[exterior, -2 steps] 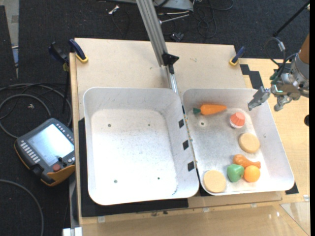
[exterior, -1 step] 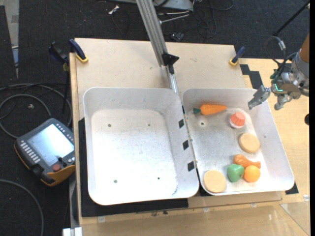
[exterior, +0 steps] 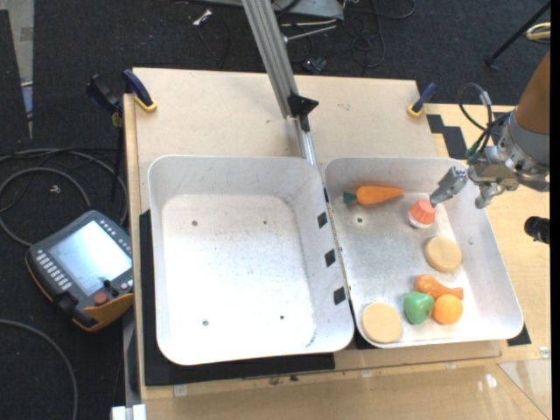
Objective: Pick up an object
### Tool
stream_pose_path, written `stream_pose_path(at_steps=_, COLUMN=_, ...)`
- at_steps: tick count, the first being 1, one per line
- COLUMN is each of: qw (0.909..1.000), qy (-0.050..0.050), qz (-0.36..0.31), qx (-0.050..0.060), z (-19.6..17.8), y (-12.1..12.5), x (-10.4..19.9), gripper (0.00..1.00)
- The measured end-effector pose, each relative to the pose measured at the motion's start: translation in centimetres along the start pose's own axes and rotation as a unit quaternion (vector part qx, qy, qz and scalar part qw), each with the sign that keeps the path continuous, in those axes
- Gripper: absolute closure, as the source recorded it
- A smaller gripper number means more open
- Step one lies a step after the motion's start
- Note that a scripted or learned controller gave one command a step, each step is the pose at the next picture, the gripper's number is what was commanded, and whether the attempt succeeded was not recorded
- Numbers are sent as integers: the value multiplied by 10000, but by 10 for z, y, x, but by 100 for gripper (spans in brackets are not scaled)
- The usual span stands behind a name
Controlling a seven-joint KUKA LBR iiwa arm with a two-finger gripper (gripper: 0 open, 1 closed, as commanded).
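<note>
- My gripper hangs over the upper right part of the right bin, jaws spread wide with nothing between them.
- The bin's right wall runs just below my wrist side; the far rim lies just behind my fingers.
- Bare white floor opens away from my fingertips toward the divider, beyond the toy carrot.
- The left bin lies well apart across that divider.
- The strawberry, red-pink with a pale top, sits just beside my nearer finger, apart from it.
- Farther off toward the near rim: a tan cookie, a second round one, a green pepper, an orange fruit.
</note>
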State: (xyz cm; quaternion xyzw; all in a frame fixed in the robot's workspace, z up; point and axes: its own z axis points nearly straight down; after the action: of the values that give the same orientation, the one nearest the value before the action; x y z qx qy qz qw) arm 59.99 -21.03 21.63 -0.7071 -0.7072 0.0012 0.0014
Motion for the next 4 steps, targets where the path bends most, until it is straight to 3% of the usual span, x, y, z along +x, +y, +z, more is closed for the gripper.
stream_pose_path(at_steps=2, qw=10000, qy=3, qz=0, qx=4, z=86, y=0, x=1, gripper=0)
stream_pose_path(at_steps=3, qw=10000, qy=-9, qz=-4, qx=-29, z=73, y=2, x=1, gripper=100)
stream_pose_path(at_steps=4, qw=10000, qy=-15, qz=-9, qx=-52, z=28, y=8, x=-2, gripper=100)
